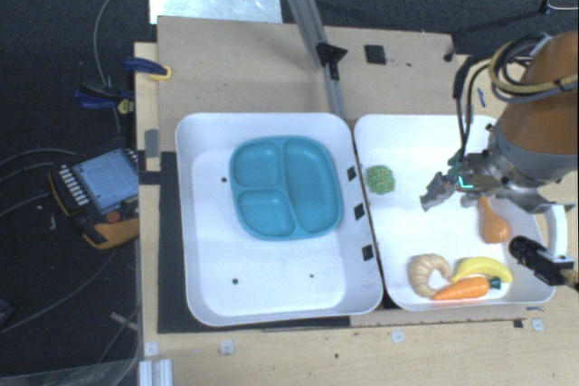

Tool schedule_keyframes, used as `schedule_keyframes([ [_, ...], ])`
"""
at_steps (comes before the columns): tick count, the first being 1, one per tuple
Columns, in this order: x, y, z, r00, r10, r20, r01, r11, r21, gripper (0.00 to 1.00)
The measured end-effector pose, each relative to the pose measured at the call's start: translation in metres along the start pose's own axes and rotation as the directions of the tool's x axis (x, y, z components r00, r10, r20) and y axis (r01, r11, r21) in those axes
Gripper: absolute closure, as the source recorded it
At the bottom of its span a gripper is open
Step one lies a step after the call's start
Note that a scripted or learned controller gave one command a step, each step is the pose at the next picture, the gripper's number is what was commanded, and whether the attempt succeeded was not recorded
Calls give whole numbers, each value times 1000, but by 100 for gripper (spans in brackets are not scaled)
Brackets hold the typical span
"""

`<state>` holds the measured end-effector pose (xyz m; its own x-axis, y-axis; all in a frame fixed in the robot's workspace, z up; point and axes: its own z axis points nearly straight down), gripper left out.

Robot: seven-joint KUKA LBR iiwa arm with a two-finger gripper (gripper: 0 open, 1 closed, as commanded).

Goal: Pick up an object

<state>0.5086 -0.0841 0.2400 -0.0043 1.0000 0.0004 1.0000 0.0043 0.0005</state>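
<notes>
Broccoli (380, 180) lies alone at the upper left of the right bin (412, 136), easiest to reach. The gripper (434, 193) hovers just right of it; whether its fingers are open I cannot tell. Carrot (461, 289), banana (484, 268) and croissant (427, 271) crowd the bin's lower right.

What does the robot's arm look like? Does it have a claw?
The arm is chunky and rounded, with an orange band above grey metal. Dark cables, one blue, loop beside it. At its tip is a small dark grey claw, with a tiny teal light glowing just behind it.
</notes>
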Motion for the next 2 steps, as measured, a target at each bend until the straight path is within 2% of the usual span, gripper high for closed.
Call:
schedule_keyframes([
  [1,0,0,-1,1000,0,0,0,1000,-1,0],
  [2,1,-3,62,1000,3,0,-3,1000,5,0],
])
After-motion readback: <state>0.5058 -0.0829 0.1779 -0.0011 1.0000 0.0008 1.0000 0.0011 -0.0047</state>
